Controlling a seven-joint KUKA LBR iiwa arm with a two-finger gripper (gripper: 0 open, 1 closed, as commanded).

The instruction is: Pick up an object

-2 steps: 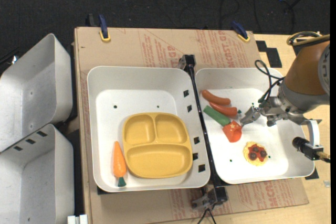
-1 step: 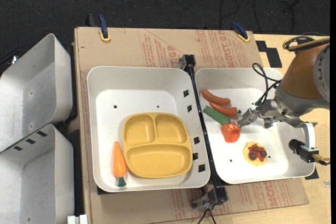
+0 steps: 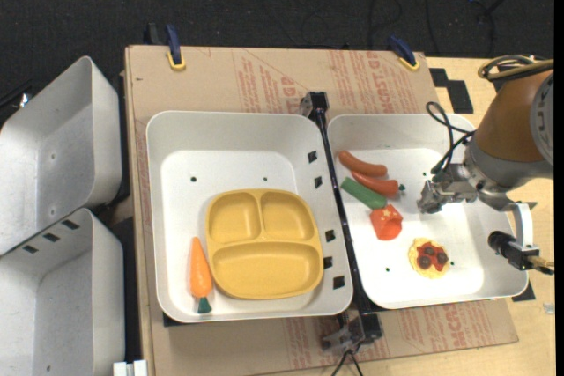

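Observation:
The right bin [image 3: 458,284] holds a red sausage [image 3: 362,163], an orange-red sausage [image 3: 376,183], a green pepper or cucumber piece [image 3: 364,193], a red pepper [image 3: 387,222] and a small pizza toy [image 3: 429,257]. My gripper [image 3: 429,199] hangs low over the right half of this bin, to the right of the red pepper and above the pizza toy. Nothing shows between its fingertips. The arm's orange band [image 3: 514,112] rises above it at the right edge.
The left bin [image 3: 167,216] holds a yellow divided tray [image 3: 263,243] and a carrot [image 3: 200,269] lying beside the tray's left side. A black divider [image 3: 333,189] runs between the bins. Two white empty-looking bins [image 3: 53,189] stand off the bench at the left.

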